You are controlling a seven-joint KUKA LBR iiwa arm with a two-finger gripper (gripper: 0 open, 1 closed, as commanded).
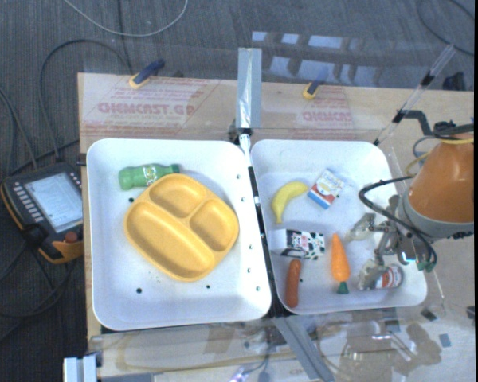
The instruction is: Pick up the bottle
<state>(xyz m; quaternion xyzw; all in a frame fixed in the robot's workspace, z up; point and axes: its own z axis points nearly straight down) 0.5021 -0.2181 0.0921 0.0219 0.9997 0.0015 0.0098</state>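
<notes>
The bottle (147, 175) is green with a label and lies on its side in the left bin (111, 293), near the far left corner. It rests against the far edge of a yellow divided plate (182, 226). My gripper (380, 251) hangs low over the right side of the right bin (366, 153), far from the bottle. The orange band of the arm (446, 185) sits just above it. A small red and white object (381, 278) lies directly under or beside the gripper; nothing is seen held.
The right bin holds a banana (287, 197), a small milk carton (327, 188), a cow-patterned box (305, 243), a carrot (338, 263) and a brown sausage (292, 283). A teach pendant (48, 209) lies left of the bench. Cables trail across the floor.
</notes>
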